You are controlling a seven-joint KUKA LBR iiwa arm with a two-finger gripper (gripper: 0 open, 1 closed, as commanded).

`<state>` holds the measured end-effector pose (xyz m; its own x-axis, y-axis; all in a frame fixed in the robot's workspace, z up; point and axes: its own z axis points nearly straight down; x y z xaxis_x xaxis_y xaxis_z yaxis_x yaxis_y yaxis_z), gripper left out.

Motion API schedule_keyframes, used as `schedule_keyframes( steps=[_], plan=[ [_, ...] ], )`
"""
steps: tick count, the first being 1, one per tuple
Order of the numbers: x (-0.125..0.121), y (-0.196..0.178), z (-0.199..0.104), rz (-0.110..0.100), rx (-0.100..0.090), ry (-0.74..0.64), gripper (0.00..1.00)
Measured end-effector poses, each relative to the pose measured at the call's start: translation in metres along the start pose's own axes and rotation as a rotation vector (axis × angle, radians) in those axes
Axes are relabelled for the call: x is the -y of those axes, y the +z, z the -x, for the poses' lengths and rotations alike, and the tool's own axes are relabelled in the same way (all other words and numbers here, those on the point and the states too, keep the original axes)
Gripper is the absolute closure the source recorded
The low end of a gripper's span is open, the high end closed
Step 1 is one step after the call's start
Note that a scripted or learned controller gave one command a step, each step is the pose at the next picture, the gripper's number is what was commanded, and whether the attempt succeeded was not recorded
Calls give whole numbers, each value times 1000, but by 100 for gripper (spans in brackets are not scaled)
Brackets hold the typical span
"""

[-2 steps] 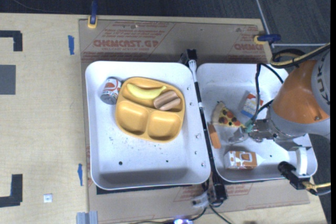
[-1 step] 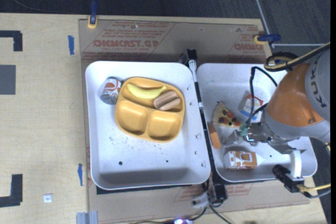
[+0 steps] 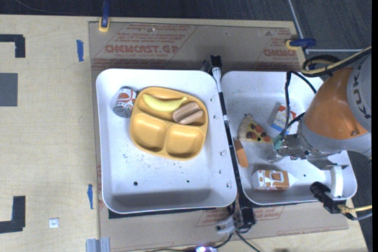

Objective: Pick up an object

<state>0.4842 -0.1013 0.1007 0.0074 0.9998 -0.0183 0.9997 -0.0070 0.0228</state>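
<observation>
Pale wooden worktop carries two white bins. Over the right bin the hand hangs low; its grip cannot be told. Near it lie a pizza slice, a small carton and an orange stick. Left bin holds a yellow tray.

Crowded around the gripper: pizza slice and carrot leftward, carton just below, bottle above. Bare floor between.
</observation>
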Motion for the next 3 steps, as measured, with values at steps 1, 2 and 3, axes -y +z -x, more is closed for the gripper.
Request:
schedule_keyframes(
  steps=[1, 2, 3],
  plan=[
    [3, -86, -92, -22, -19, -8, 100],
    [3, -86, -92, -22, -19, -8, 0],
    [3, -84, -16, -21, -17, -7, 0]
  ],
)
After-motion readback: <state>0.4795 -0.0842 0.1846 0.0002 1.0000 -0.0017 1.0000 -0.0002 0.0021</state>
